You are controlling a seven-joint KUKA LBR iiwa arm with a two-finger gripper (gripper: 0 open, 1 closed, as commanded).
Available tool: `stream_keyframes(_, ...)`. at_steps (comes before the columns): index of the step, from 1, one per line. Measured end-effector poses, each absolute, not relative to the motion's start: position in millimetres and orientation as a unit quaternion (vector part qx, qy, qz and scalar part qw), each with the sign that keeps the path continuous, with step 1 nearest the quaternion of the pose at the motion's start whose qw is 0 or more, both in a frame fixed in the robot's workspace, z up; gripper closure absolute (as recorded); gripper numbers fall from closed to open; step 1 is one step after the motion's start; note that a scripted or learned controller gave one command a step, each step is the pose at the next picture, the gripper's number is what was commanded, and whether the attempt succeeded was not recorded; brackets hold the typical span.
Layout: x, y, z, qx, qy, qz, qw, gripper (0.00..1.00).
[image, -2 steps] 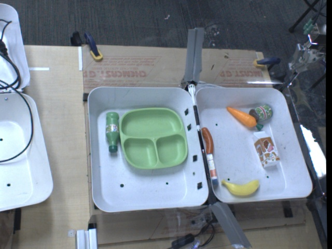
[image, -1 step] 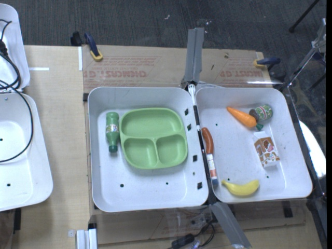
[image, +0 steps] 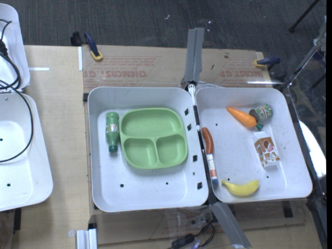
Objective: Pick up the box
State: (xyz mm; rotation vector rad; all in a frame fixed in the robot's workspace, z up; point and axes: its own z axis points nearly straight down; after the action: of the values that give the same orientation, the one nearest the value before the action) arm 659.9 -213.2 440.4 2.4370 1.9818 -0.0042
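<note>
The box [image: 266,150] is a small white carton with brown and red print, lying flat in the right bin [image: 290,191] near its right wall. An orange carrot [image: 241,116] and a small green can [image: 261,112] lie just above it. A yellow banana [image: 241,188] lies below and to its left.
A red-handled tool [image: 209,152] lies along the right bin's left wall. The left bin [image: 104,191] holds a green divided plate [image: 154,137] and a green bottle [image: 112,131]. A grey divider post [image: 194,56] stands between the bins at the back.
</note>
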Motion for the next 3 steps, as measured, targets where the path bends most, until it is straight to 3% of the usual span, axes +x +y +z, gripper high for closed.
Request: stream_keyframes(3, 659.3, -212.6, 440.2, 0.832, 0.555, -0.0014, 0.000, 1.00)
